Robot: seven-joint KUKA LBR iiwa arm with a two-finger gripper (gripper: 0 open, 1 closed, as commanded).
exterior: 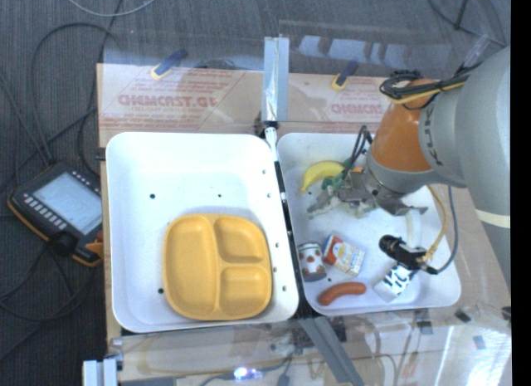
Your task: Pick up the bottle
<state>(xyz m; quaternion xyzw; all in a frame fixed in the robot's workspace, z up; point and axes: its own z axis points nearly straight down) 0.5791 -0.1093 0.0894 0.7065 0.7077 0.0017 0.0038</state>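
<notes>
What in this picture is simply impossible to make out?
- Camera view: the banana is partly covered by the gripper.
- Camera view: the far right of the right bin lies under the arm.
- Camera view: print on the red-and-white packet and the small can is too small to read.
- Camera view: the white item is too small to confirm as the bottle.
</notes>
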